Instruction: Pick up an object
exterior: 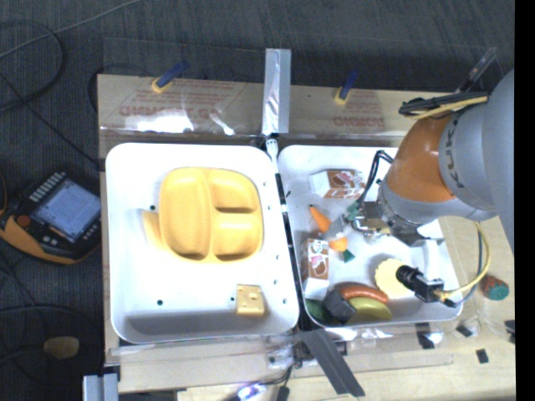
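The claw (361, 218) hangs low in the right bin (435, 307), beside the toy carrot (319, 218); whether it is released or clenched cannot be told. The carrot lies in the bin's left half, long axis diagonal, tip pointing to the far left corner. For a sound pick, close across that axis at mid-length, clear of the nearby snack packet (318, 258).

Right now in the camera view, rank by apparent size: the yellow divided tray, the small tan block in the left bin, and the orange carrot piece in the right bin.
1. Yellow divided tray, by far the largest.
2. Small tan block.
3. Orange carrot piece, though it looks close to the block, so their order is unsure.
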You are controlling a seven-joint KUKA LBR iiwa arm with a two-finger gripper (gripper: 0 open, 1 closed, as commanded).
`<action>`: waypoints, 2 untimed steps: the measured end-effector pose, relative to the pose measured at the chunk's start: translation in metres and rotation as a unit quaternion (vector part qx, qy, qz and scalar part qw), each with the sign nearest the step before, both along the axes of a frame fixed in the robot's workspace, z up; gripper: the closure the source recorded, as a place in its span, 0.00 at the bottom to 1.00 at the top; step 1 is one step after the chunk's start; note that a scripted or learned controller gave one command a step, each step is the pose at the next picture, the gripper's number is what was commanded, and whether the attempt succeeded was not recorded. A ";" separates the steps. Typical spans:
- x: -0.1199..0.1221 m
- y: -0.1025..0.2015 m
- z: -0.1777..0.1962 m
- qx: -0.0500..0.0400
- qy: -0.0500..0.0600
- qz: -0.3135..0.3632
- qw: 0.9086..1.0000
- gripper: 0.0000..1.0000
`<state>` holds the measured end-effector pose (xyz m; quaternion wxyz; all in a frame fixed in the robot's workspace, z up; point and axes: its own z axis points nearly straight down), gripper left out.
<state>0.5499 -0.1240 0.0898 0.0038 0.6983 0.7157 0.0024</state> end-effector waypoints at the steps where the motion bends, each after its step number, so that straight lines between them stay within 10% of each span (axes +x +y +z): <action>1: 0.001 0.000 0.010 0.001 -0.001 0.000 1.000 1.00; 2: 0.018 0.075 0.093 0.000 0.006 -0.049 0.999 1.00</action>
